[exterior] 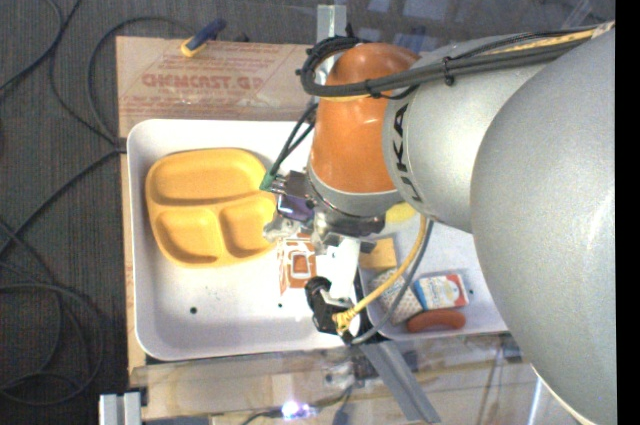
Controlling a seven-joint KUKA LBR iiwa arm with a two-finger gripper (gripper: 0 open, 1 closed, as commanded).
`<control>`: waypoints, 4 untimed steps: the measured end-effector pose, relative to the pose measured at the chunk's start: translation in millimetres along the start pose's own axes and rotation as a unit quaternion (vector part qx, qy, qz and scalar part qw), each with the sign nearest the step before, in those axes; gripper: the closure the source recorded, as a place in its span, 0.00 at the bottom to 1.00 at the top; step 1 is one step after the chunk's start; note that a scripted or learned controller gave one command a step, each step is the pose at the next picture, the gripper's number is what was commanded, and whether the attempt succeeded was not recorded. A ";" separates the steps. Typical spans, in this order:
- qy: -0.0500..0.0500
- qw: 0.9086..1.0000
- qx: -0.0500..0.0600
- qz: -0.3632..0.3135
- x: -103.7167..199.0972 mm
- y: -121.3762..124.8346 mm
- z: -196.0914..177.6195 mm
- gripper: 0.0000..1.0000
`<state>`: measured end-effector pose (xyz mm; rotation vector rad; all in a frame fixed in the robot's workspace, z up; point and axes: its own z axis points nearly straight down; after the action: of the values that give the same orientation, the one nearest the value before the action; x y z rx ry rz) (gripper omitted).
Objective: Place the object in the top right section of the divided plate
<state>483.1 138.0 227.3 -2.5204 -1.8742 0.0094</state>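
- In the left bin (200,313), the gripper (295,231) hangs just beside the right edge of the yellow divided plate (205,203). The wrist hides the jaws, so I cannot tell whether they are wide, narrow or holding anything.
- Just near of the gripper shows a small orange-and-white piece (297,267), off the plate's near-right corner. I cannot tell whether it is gripped or lying on the bin floor.
- The plate lies in the far-left part of the bin, close to the left wall. It has one long section on the far side and two smaller ones on the near side, and nothing lies in any of them.
- Bare white floor runs along the bin's near side, from the left wall to below the gripper.
- The arm (520,193) reaches in from the right, its orange band (350,133) above the wrist, and it covers most of the right bin (490,313).
- At that bin's near edge lie a small printed carton (440,291) and a red thing (437,320), close together.
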 end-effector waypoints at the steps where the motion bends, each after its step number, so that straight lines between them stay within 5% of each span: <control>1: 0.000 1.000 -0.001 0.008 -40.9 12.9 -40.7 1.00; 2: -0.001 1.000 -0.001 0.012 -5.2 41.1 -20.1 1.00; 3: -0.001 0.987 0.001 0.160 -24.0 48.2 45.7 1.00; 4: 0.000 0.952 -0.001 0.307 16.7 22.9 10.2 1.00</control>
<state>509.9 147.4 216.9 -2.9768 -1.0115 0.0091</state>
